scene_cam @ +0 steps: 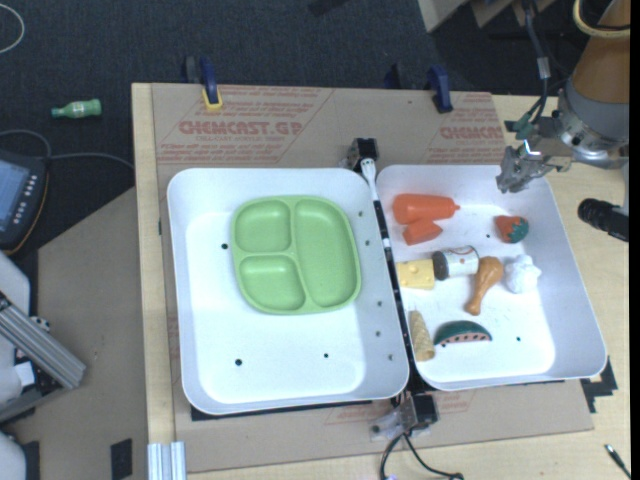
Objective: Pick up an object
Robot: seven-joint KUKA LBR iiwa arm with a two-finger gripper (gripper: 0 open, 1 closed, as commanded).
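- Objects to pick lie in the right bin [570, 298]: an orange carrot [424, 208], a strawberry [512, 228], a cheese wedge [416, 275], a drumstick [484, 281], and a watermelon slice [462, 333].
- The gripper [516, 175] hovers over that bin's far edge, above the strawberry, holding nothing; how far its fingers are parted cannot be made out.
- The left bin [200, 318] holds a green divided plate [297, 254].
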